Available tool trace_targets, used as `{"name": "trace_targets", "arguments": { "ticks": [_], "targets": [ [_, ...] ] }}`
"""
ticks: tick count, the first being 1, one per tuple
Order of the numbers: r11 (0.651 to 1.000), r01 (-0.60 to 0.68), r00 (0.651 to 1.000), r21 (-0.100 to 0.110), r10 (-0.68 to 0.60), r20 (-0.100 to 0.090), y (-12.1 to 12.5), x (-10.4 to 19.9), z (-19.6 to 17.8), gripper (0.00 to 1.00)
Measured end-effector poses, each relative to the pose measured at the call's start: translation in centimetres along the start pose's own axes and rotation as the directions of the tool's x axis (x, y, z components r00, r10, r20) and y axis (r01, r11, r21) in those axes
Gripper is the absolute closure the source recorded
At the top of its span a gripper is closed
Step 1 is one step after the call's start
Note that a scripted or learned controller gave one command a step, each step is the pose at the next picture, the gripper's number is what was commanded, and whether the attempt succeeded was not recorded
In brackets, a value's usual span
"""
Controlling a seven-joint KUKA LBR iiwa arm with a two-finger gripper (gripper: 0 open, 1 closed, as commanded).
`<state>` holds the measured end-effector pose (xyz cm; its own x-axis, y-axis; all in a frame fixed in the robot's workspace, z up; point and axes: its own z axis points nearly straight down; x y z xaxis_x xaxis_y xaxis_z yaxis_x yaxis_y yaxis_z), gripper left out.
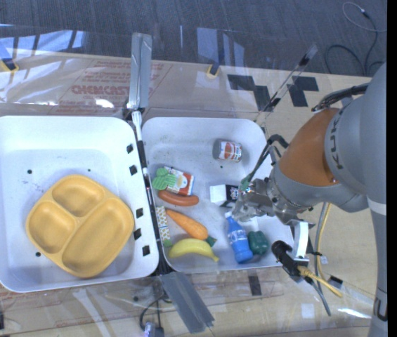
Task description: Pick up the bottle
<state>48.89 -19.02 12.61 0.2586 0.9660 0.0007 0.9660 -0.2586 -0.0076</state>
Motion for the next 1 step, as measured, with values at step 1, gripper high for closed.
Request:
{"name": "trace_targets", "arguments": {
  "ticks": [1],
  "targets": [
    [1.000, 0.000, 1.000, 0.000, 0.000, 0.000, 0.00, 0.00, -0.01, 0.00]
  ]
}}
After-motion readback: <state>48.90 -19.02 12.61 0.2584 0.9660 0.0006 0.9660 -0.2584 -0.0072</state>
